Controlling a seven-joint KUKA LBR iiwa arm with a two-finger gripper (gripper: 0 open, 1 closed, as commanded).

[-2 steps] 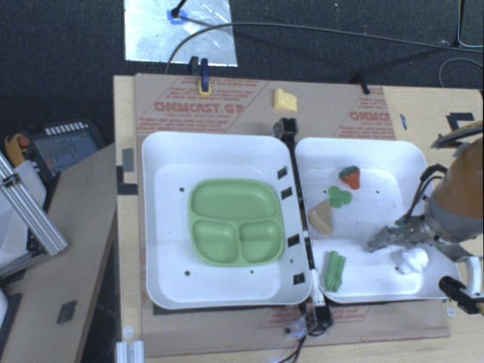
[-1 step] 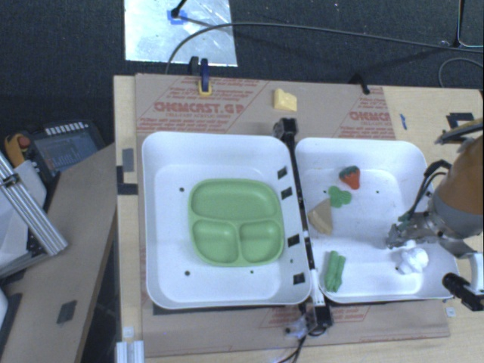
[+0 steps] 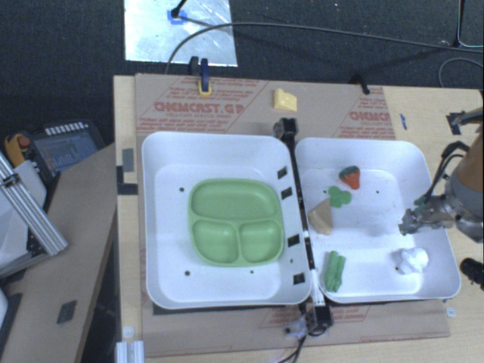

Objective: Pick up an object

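Two white bins: left bin (image 3: 162, 203), right bin (image 3: 401, 161). One green divided plate (image 3: 234, 221) in the left. Five items in the right: one strawberry (image 3: 349, 176), one green leafy piece (image 3: 339, 197), one tan wedge (image 3: 322, 218), one green pod (image 3: 334, 270), one white lump (image 3: 413, 260). One yellow block (image 3: 285, 100) on the bench.

The arm (image 3: 463, 203) reaches in from the right edge, its wrist bent low. The claw (image 3: 412, 221) points leftward, tips close to the surface beneath.
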